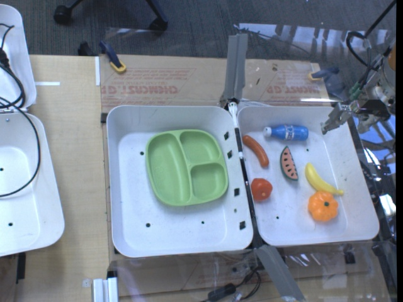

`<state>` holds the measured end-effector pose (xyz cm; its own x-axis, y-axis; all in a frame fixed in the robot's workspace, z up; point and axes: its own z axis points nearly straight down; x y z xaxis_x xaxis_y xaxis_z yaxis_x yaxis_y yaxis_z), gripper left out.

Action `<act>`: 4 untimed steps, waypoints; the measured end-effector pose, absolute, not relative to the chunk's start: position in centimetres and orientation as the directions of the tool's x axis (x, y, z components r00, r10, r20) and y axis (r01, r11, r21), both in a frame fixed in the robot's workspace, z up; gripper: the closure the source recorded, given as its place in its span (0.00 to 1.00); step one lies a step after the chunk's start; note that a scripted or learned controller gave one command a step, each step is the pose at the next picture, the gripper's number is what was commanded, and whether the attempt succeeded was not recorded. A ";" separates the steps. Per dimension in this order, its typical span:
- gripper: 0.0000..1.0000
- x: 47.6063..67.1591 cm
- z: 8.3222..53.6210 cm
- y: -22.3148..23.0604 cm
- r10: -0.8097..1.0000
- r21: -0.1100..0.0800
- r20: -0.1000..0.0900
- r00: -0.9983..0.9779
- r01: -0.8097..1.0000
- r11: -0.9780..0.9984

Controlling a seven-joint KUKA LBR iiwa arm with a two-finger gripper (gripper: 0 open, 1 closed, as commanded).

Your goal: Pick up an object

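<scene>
Nearest to the camera, in the right bin, a toy orange lies close to the front wall. Just behind the orange, a yellow banana has its long axis on a diagonal, from upper left down to lower right, and its lower end almost touches the orange. To the left of the orange, a red tomato sits near the divider between the two bins. Behind the tomato, a watermelon slice stands with its long axis nearly front to back, the green rind on its right side. Left of the slice, a sausage lies on a diagonal beside the divider. Farther back than the sausage, a small blue bottle lies on its side, the long axis left to right and the white cap pointing left; its label has white marks which are too small to read.

Nothing lies on top of these toys, and they are apart from each other. The left bin holds a green plate with three compartments.

The gripper hangs over the back right corner of the right bin, to the right of the bottle; it grasps nothing, and whether its fingers are apart I cannot tell. Behind the bins, a cardboard sheet carries red printing, upside down, which I cannot read surely.
</scene>
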<state>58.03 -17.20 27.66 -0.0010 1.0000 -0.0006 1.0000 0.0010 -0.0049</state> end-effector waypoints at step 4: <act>0.00 52.2 8.9 -19.6 1.000 -0.005 0.001 -0.013 1.000 0.013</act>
